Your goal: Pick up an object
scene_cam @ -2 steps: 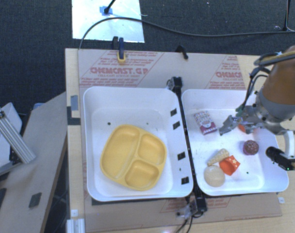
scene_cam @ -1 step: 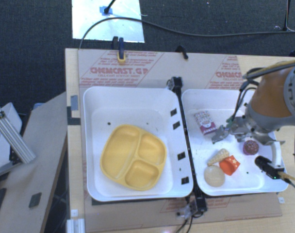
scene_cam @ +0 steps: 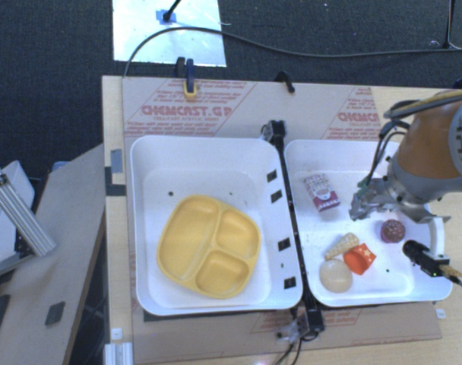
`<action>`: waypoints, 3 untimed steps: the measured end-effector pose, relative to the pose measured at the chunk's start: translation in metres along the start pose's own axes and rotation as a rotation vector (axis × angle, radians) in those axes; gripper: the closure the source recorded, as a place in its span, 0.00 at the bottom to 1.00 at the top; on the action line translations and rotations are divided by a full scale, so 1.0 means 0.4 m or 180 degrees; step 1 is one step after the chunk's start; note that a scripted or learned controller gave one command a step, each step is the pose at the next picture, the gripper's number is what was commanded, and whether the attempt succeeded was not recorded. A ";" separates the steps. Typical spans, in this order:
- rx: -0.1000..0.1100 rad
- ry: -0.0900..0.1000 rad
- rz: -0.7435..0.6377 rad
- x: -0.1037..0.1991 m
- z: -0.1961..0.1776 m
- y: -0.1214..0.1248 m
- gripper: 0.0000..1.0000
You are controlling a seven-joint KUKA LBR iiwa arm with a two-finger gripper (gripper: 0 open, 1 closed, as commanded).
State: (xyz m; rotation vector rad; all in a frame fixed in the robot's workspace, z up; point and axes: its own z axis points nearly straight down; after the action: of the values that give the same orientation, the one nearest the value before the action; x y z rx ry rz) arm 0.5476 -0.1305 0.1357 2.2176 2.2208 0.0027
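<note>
Objects for picking are seen gathered in the right bin (scene_cam: 413, 284), nearest the camera: a pale round ball (scene_cam: 336, 276) by the front wall, an orange-red piece (scene_cam: 359, 259) just beside it, and a cream wedge (scene_cam: 342, 245) touching both. A dark red ball (scene_cam: 393, 230) is seen slightly farther back and to the right. The gripper (scene_cam: 365, 204) is held low over the bin floor, left of the dark red ball and just beyond the wedge; whether it is spread or pressed together cannot be told, and nothing is seen in it. A red-and-white packet (scene_cam: 321, 191) lies farther back, just left of the gripper and apart from it. In the left bin (scene_cam: 151, 204), a yellow divided tray (scene_cam: 208, 245) is shown. Behind both bins, a protective sheet printed with red lettering (scene_cam: 216, 105) covers the bench.
</note>
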 end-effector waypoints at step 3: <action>-0.0002 0.0000 -0.0010 0.003 -0.311 0.041 1.00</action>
State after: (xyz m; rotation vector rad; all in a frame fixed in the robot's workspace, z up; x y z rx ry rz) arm 0.5634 -0.1292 0.2602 2.2136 2.2241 0.0036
